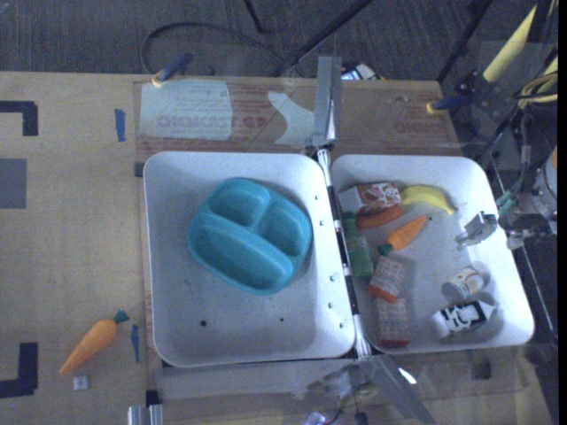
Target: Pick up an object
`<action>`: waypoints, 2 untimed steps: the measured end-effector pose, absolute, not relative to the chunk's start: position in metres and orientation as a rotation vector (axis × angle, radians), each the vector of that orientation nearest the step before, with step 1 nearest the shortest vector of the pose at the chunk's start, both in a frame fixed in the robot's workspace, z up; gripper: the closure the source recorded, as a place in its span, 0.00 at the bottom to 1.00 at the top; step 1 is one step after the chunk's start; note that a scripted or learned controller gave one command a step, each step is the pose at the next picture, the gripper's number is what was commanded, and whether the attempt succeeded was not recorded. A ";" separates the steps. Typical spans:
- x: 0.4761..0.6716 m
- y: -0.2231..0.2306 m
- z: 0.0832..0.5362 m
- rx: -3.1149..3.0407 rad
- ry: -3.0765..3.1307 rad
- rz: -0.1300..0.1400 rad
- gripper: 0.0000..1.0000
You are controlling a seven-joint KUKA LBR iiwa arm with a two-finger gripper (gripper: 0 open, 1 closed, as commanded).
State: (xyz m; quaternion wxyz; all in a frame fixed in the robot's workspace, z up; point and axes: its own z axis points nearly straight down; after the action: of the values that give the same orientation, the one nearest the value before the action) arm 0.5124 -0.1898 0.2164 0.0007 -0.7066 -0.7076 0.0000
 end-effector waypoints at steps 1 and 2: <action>0.587 -0.164 0.113 -2.026 -2.419 -0.010 0.00; 0.649 -0.120 0.098 -1.975 -2.449 0.014 0.00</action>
State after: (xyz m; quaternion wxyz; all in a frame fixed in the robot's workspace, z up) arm 0.6489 -0.1199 0.0978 -0.0021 -0.6277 -0.7784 0.0044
